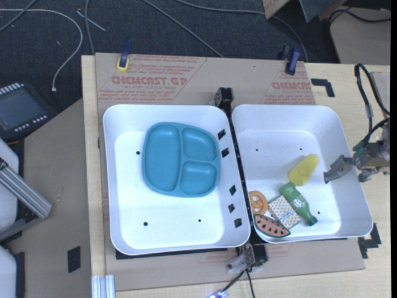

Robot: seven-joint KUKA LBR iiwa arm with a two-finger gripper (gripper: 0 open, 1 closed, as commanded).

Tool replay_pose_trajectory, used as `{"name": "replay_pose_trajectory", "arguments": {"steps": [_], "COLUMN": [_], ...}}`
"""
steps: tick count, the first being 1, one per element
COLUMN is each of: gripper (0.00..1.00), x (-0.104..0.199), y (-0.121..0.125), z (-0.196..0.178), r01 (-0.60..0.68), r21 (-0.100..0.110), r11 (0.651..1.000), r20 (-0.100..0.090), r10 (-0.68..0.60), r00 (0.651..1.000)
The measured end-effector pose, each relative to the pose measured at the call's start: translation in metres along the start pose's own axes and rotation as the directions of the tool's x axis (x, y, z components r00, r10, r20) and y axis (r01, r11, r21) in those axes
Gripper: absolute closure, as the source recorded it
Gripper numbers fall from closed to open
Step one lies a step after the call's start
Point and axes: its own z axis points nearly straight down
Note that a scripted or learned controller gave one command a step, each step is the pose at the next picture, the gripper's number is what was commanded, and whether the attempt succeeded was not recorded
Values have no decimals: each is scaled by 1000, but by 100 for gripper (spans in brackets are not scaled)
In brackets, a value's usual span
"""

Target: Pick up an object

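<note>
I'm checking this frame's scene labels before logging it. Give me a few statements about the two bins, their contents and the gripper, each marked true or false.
1. The blue divided plate lies in the left bin. True.
2. The yellow object lies in the left bin. False: it is in the right bin, above the green bottle.
3. The gripper is at the right bin's right side with nothing visible between its fingers. True.
4. The pretzel rests on the blue divided plate. False: it lies in the right bin near the left wall.
5. The watermelon slice lies at the right bin's near edge. True.
</note>
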Motion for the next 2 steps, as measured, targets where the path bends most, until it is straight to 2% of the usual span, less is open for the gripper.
{"name": "replay_pose_trajectory", "arguments": {"steps": [1, 2], "gripper": [0, 0], "x": [0, 2], "y": [3, -2], "z": [-6, 56], "r01": [4, 3], "r21": [-12, -6], "r11": [1000, 1000], "r20": [4, 1], "r10": [-4, -3], "r00": [1000, 1000]}}
